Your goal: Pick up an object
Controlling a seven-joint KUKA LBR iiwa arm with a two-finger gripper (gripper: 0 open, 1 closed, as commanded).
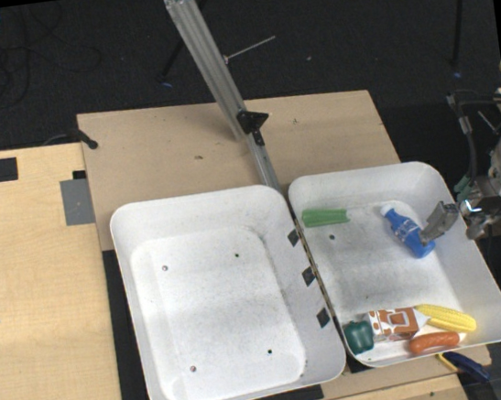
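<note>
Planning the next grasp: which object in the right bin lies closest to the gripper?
The blue bottle, right beside the gripper at the bin's right rim. The green piece lies farther left; the others cluster at the front edge.

The gripper [452, 217] hangs at the right bin's [359, 179] right edge, one grey finger reaching in toward the blue bottle [405, 232] just left of it. Farther left lies a green block [325, 218]. Below the fingers, along the near wall, sit a green cup [359, 335], an orange-and-white box [394, 323], a yellow corn cob [446, 317] and a red sausage [433, 342].
</note>
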